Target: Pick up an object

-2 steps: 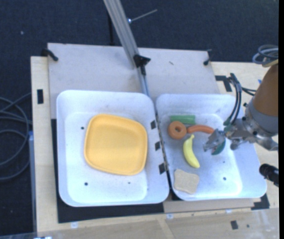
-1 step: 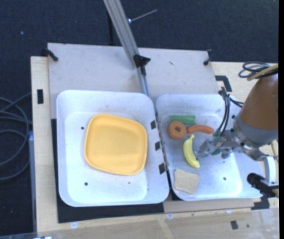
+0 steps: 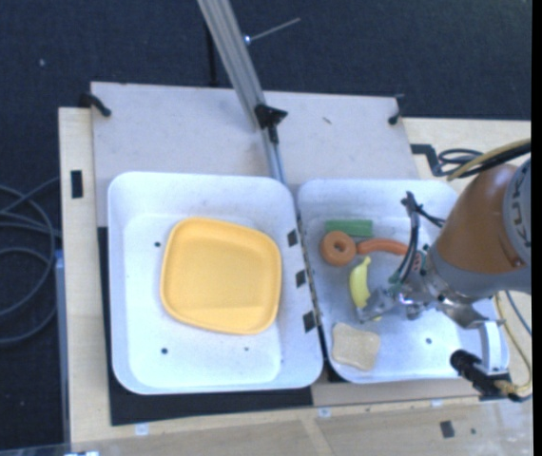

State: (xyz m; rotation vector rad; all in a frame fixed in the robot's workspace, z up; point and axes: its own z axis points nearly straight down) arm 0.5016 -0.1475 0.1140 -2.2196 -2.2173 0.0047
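Camera view: the tool hangs low in the right shallow white bin, just beside the lower end of the small yellow plastic banana; whether it is released or clenched I cannot tell. An orange ring, green block, orange carrot and tan bread slice lie nearby. A square yellow plate fills the left bin

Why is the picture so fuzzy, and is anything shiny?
In the camera view everything looks soft and grainy; the gripper near the banana is too blurry to make out. The light is even, with faint shadows. The yellow plate and white bins show no strong glare.
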